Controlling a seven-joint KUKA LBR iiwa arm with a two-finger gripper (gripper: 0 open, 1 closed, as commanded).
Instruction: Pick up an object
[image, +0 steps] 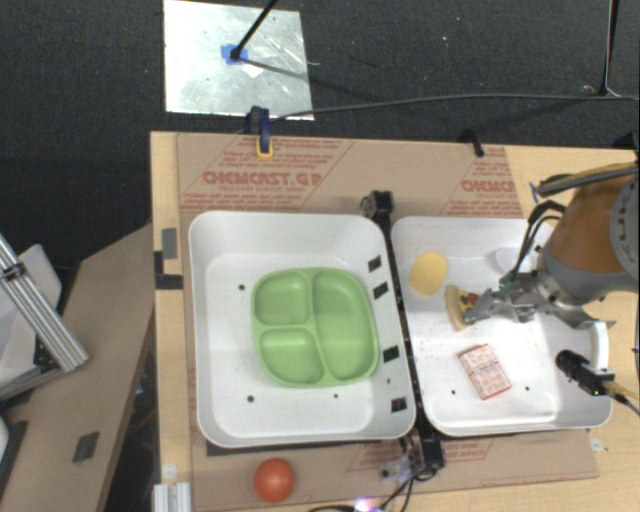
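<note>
Reaching in over the right-hand white bin (560, 400), the arm's gripper (478, 308) hangs low beside a small tan-and-brown object (459, 305) on the bin floor, its dark fingers pointing toward that object; whether they are apart or together cannot be told from this angle, and nothing is seen clamped between them. Just beyond that object, farther from the camera, lies a soft-looking pale yellow rounded object (429, 272), and nearer the camera than the gripper sits a small flat pink-and-white packet (484, 370), lying at a tilt and well apart from both. The grey arm (590, 240) with its orange band fills the bin's right side. Sharing a rim with this bin, the left white bin (220, 300) holds a glossy light-green plastic plate (315, 327) divided into four rounded compartments. Both bins are shallow, smooth and round-cornered, joined along their meeting edge by black clips (381, 290). They rest on a brown sheet of printed cardboard (300, 170) laid over a pale wooden bench (165, 180). A small orange-red ball (274, 479) sits on the bench just past the left bin's near edge. Beyond the cardboard, dark speckled flooring (80, 80) carries a shiny silver sheet (235, 60) and a thin black cable (450, 98).
</note>
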